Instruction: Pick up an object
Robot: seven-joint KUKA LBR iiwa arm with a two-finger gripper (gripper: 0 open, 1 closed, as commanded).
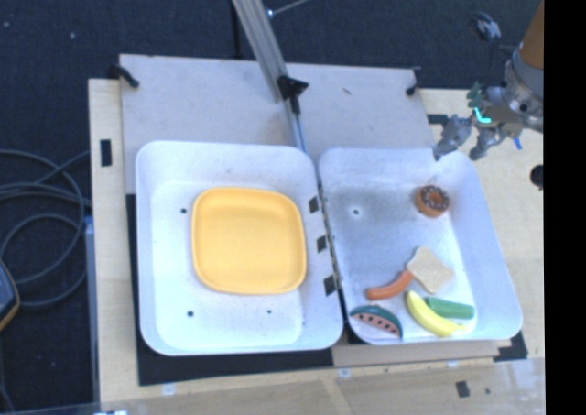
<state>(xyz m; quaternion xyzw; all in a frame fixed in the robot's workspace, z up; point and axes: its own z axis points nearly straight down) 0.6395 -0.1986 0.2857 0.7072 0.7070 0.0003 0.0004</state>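
My pincer [467, 140] hovers above right bin's [366, 221] far corner, fingers spread, gripping nothing (donut [431, 201] nearest); yellow plate [248, 240] fills left bin [165, 221].

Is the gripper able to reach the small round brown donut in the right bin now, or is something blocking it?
Probably yes. The gripper hangs above the right white bin's far corner, and the donut lies alone, apart from other items.

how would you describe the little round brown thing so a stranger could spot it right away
Start at the right-hand white bin. Along its far side, apart from the toy foods clustered at the near edge, lies a small round brown doughnut. It alone is round, brown and speckled; its neighbours are a tan bread slice and an orange sausage.
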